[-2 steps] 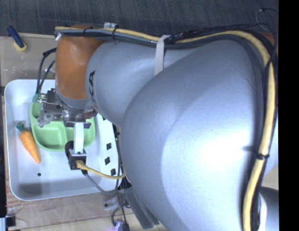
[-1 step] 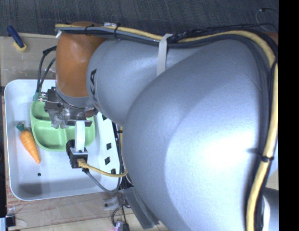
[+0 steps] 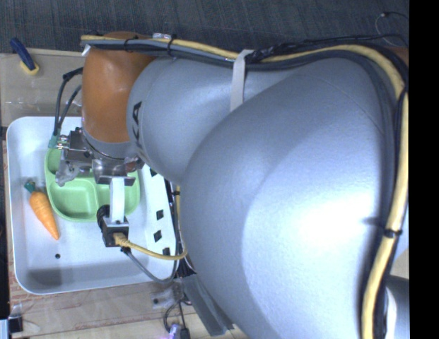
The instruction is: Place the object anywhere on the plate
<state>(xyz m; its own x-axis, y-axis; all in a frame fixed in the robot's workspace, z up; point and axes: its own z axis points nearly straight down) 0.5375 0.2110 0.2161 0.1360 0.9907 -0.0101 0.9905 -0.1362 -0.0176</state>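
A light green square plate lies in the left white bin, partly covered by the wrist. An orange carrot with a small green top lies on the bin floor just left of the plate, touching or nearly touching its edge. My gripper hangs over the plate's upper left part, below the orange band. The wrist hardware hides the fingers.
The big grey arm covers the right side of the view and the right bin. A yellow cable loops from the wrist along the left bin's right side. A blue and yellow tool lies on the bench at the top left.
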